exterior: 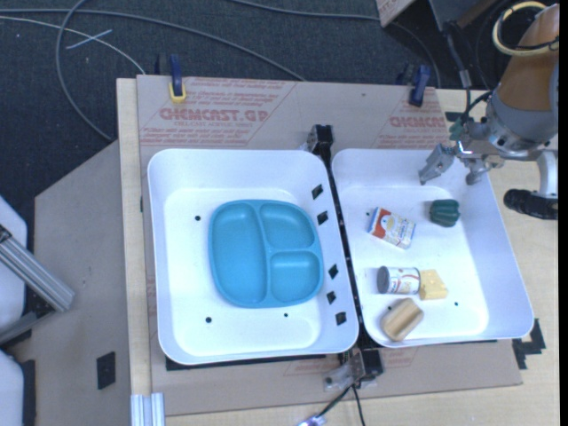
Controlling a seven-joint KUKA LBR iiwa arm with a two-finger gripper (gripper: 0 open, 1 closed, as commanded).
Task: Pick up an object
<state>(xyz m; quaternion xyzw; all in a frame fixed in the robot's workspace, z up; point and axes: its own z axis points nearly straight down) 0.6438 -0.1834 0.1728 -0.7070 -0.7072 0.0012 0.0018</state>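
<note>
Above the right bin (pixel 497 238), far rim, the gripper (pixel 454 168) hangs with fingers spread wide, holding nothing; the green pepper toy (pixel 444 212) lies near, at six o'clock.

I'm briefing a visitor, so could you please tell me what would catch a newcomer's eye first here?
The blue divided plate in the left bin stands out first. Next come the small items in the right bin, including a green object, with the end effector open above that bin's far end.

Bench (pixel 133 238) topped with printed brown board.
Carries two shallow white bins side by side: left bin (pixel 169 264), right bin (pixel 506 273). Clamped at far edge by blue clamps (pixel 176 74).
</note>
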